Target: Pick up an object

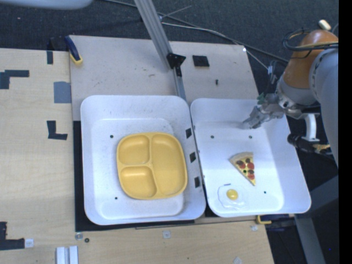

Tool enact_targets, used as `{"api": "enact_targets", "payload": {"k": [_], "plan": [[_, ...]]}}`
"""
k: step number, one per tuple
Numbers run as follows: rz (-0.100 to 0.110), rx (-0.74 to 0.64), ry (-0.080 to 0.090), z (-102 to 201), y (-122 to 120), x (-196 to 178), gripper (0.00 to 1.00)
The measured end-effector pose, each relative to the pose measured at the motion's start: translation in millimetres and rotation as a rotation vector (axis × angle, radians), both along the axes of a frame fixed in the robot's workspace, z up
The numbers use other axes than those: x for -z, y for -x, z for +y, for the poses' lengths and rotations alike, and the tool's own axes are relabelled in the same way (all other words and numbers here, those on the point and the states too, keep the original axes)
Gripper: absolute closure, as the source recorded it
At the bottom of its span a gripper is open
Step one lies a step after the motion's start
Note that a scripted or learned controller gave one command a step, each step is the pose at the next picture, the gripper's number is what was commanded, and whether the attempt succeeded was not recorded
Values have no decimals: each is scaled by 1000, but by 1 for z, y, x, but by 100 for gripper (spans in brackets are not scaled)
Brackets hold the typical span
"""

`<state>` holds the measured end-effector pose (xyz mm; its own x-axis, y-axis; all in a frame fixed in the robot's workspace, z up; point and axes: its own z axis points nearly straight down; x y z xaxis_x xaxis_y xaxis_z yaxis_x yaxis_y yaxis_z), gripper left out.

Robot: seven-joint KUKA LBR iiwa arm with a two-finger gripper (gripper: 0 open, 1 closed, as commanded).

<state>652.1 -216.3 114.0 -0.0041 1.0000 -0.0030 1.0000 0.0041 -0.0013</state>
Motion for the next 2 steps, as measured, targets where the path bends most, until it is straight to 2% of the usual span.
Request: {"api": "enact_targets", "payload": {"k": [1, 2], "plan": [[-4, 2, -2, 6, -1, -44, 100], [-6, 2, -2, 10, -6, -106, 100]]}}
